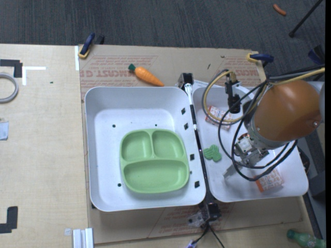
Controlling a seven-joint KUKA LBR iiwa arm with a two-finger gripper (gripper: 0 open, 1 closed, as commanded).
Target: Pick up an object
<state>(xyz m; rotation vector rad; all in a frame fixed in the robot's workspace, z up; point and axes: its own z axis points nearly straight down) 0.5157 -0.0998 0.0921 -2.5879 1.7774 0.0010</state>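
End effector [243, 154] low in right bin [289, 187], green toy [211, 153] just beside it.

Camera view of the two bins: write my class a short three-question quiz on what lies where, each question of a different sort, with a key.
1. True or false: the green divided plate lies in the right bin.
2. Which thing lies outside both bins? A) toy carrot B) small green piece C) orange-and-white packet
3. Fill in: the arm hangs over the ____ bin.

Key: 1 false, it lies in the left bin; 2 A, it lies on the cardboard behind the left bin; 3 right.
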